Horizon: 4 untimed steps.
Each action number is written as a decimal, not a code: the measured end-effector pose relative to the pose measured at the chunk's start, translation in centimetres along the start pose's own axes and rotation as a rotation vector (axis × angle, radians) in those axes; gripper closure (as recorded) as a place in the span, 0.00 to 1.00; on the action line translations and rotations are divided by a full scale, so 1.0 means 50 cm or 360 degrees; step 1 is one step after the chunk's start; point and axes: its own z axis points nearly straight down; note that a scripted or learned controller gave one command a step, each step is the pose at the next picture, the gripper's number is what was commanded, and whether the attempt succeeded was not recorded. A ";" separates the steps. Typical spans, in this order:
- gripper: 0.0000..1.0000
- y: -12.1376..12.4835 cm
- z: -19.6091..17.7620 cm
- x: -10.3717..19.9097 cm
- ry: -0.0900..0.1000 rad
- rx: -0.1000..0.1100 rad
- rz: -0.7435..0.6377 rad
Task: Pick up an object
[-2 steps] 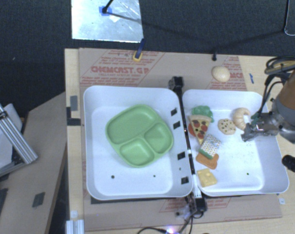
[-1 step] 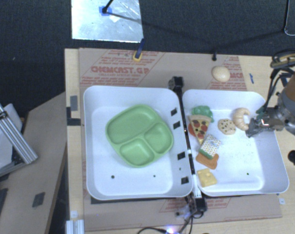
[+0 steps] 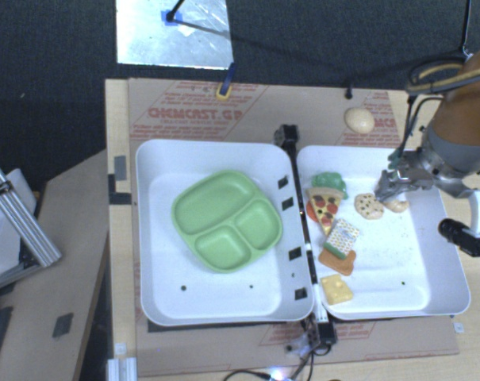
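You've got the grey two-finger gripper (image 3: pixel 390 187) low over the right shallow white plastic bin (image 3: pixel 442 292), w/ its tip right by two small toy foods: a round tan cookie w/ dark chips (image 3: pixel 369 206) just below-left of the fingers, and a pale rounded piece (image 3: pixel 396 205) directly under them, partly hidden. Can't tell whether the fingers are spread or clenched, and nothing visibly sits between them, so don't count anything as grasped. Likely target, imo, is the pale piece or the cookie. Main risk: the two lie nearly touching, so a closing stroke could catch both, or nudge the cookie aside and pinch nothing. Cookie is flat and low, so the fingers may slide over its top. It's about round, no real long axis, so approach angle matters little; the pale piece looks slightly wider left-right, but too hidden to be sure. Further left of the fingers: a pizza-slice toy (image 3: pixel 324 207), green leafy toy (image 3: pixel 329 182), a printed packet (image 3: pixel 341 235), a yellow cheese-like block (image 3: pixel 336 290). The green divided plate (image 3: pixel 224 219) sits well apart in the left bin.
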 end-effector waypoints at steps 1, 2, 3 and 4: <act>1.00 0.063 -0.005 0.090 0.0002 -0.0001 -0.0004; 1.00 0.129 0.005 0.115 0.0001 0.0000 0.0000; 1.00 0.117 0.004 0.119 0.0000 0.0005 0.0003; 1.00 0.143 -0.028 0.127 0.0000 0.0001 0.0002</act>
